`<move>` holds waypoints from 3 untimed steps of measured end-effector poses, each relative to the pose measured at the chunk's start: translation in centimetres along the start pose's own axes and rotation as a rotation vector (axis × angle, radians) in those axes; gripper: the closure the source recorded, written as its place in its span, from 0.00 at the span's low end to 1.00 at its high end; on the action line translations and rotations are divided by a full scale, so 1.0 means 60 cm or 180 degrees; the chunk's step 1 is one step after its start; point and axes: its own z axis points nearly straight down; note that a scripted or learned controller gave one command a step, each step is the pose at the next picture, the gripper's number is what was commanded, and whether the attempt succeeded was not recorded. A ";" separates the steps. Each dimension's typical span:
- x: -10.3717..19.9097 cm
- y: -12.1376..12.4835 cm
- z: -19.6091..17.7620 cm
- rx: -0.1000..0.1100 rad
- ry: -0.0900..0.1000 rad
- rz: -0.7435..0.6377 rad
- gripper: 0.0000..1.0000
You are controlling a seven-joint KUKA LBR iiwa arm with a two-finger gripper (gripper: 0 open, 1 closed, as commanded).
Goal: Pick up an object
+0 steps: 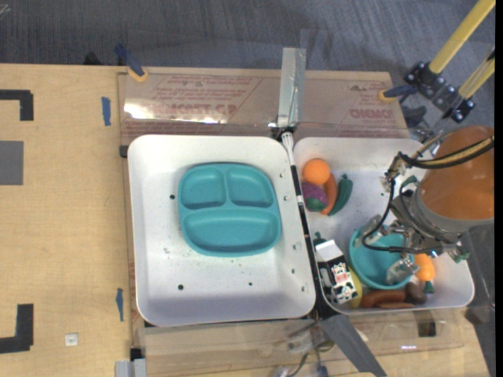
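My gripper (402, 259) hangs low in the right bin (361, 157), over the right part of a teal bowl (368, 262). The orange band of the arm (464, 181) covers the bin's right side. A small orange piece (425, 267) lies just right of the gripper. A red-brown sausage shape (387, 298) lies along the bin's front wall below the bowl. Part of the bowl is hidden by the wrist and its cables.
At the right bin's back left sit an orange ball (316, 171), a purple piece (316, 194) and a green pepper (341, 193). A small printed carton (336, 272) stands at the front left. The left bin (149, 210) holds a teal divided plate (229, 208).
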 end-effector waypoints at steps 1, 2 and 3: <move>0.038 -0.057 0.001 0.0004 -0.0030 -0.0109 0.00; -0.118 -0.062 0.004 -0.0012 -0.0011 -0.0749 0.00; -0.035 -0.058 0.002 -0.0016 0.0003 -0.0573 0.00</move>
